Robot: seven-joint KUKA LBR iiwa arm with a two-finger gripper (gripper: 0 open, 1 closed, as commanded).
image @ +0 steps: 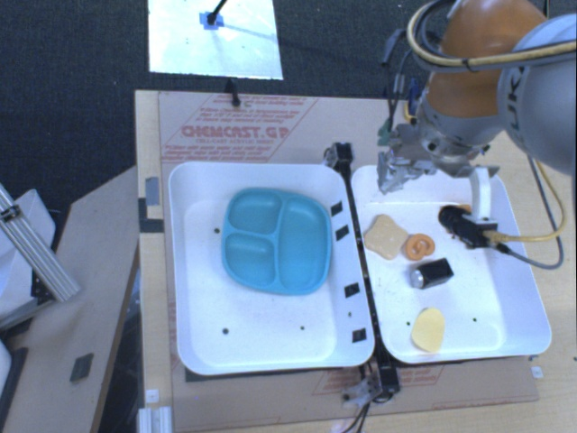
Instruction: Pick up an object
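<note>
My gripper (394, 177) hangs over the far left corner of the right bin (523, 287), with nothing visibly held in it. Nearer the front, a tan bread-like slice (385, 236) lies flat on the bin floor, below the gripper in the view. An orange ring (418, 246) touches the slice's right side. A small black cylinder with a silver end (433, 273) lies on its side just in front of the ring. A pale yellow oval piece (429, 329) rests near the bin's front edge.
The left bin (203, 332) holds a blue divided plate (275, 240) near its middle. A black-tabbed divider (353, 242) runs between the two bins. The arm's grey and orange body (491, 43) looms over the right bin's far side.
</note>
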